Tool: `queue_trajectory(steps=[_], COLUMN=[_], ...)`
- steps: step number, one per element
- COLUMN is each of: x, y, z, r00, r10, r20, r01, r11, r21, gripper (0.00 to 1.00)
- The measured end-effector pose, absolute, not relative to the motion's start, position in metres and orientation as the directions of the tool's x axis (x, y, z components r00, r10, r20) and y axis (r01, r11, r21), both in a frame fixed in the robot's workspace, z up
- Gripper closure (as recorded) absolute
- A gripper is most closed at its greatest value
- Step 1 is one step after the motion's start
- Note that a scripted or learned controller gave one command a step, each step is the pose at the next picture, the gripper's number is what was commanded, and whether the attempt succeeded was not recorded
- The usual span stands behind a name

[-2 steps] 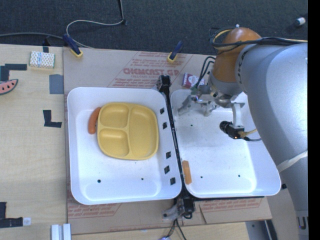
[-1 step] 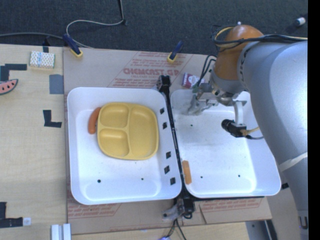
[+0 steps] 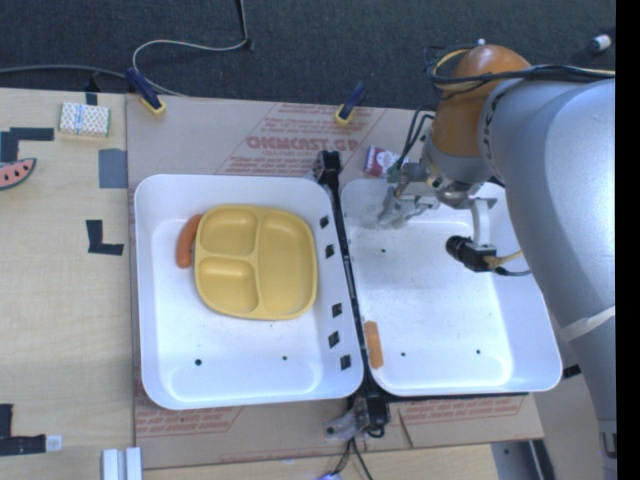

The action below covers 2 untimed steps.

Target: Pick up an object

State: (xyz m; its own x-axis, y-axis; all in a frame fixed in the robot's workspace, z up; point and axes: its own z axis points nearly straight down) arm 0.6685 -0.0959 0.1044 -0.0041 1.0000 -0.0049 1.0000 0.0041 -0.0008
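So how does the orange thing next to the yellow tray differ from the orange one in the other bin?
The orange piece beside the yellow tray at lies in the left bin, tucked against the tray's left edge and redder. The orange piece in the right bin lies against the dividing wall, paler. Both are small and elongated.

Tray [image 3: 256, 262]: yellow plastic, smooth, soft sheen. Bins: left bin [image 3: 160, 298] and right bin [image 3: 440, 328], white plastic, smooth, faintly glossy, speckled with small dark marks. Desk [image 3: 60, 298]: pale wood grain, matt. Cardboard [image 3: 270, 138] under the bins: brown, matt, red print. Arm [image 3: 560, 198]: grey shell, smooth, satin gloss; orange band [image 3: 470, 98] glossy. Pincer [image 3: 400, 206]: looks like bare metal, dull. Floor [image 3: 330, 18] beyond: dark, rough, carpet-like.
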Motion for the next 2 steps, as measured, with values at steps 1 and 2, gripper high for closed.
queue_trajectory(steps=[1, 2], x=[0.668, 0.650], y=[-0.096, -0.098], z=[0.104, 0.085], r00=[-0.004, -0.001], r10=[1.000, 1.000], r20=[-0.006, -0.002], r01=[1.000, 1.000], r11=[0.004, 0.001], r21=[-0.001, 0.001], gripper=[0.00, 0.00])
